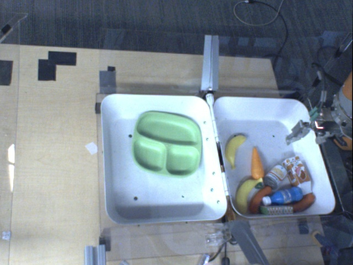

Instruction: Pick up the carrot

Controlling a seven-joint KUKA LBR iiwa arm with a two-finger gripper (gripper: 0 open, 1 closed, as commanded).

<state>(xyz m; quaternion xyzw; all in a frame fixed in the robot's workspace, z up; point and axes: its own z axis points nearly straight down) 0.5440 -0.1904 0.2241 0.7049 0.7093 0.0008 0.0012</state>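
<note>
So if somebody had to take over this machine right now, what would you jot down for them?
End effector: hanging over the right bin's right edge, nothing between its fingers; whether they are open or shut is unclear.
Carrot: lying in the right bin, between the banana and the small jar, tip pointing away from the camera.
Left bin: holds a green divided tray.
Done: nothing yet; the carrot is untouched.
Left: move over the carrot, descend, grasp, lift.
</note>
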